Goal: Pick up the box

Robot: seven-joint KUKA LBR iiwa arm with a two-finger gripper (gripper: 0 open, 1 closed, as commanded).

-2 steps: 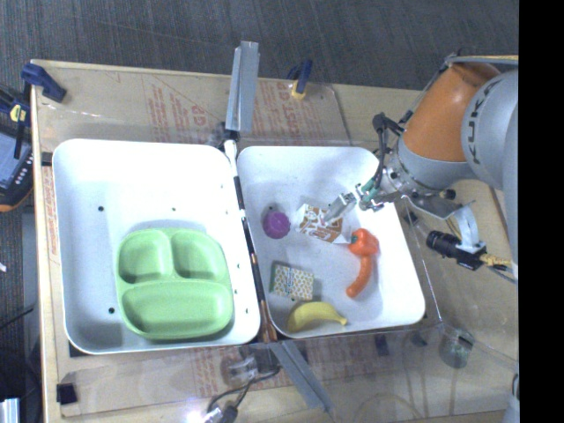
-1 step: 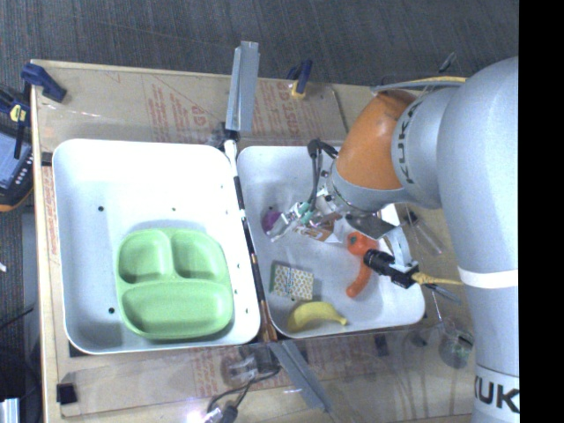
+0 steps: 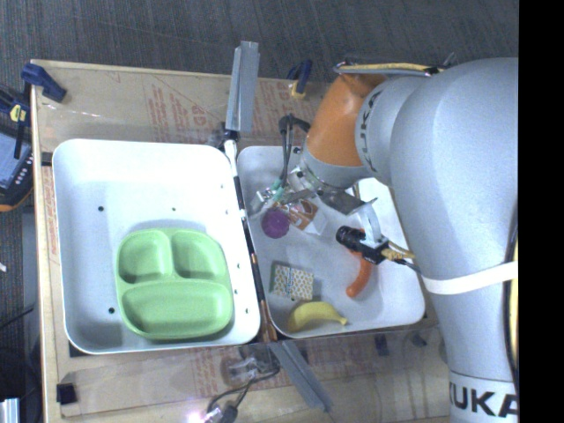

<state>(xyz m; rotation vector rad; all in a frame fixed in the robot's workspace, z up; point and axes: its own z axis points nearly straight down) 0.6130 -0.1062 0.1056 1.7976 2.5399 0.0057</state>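
Note:
A small flat box (image 3: 292, 281) with a pale chequered pattern lies in the right bin (image 3: 401, 302), near its front-left. My gripper (image 3: 275, 197) is low over the back-left of the same bin, well behind the box and apart from it. A purple ball (image 3: 276, 225) sits just in front of the gripper. A small brown item (image 3: 306, 215) lies right beside the gripper; I cannot tell what it is.
A yellow banana (image 3: 315, 316) lies at the right bin's front edge, just right of the box. An orange-red curved piece (image 3: 359, 278) lies further right. The left bin (image 3: 79, 174) holds a green divided tray (image 3: 174, 285). The arm's bulk covers the right bin's right side.

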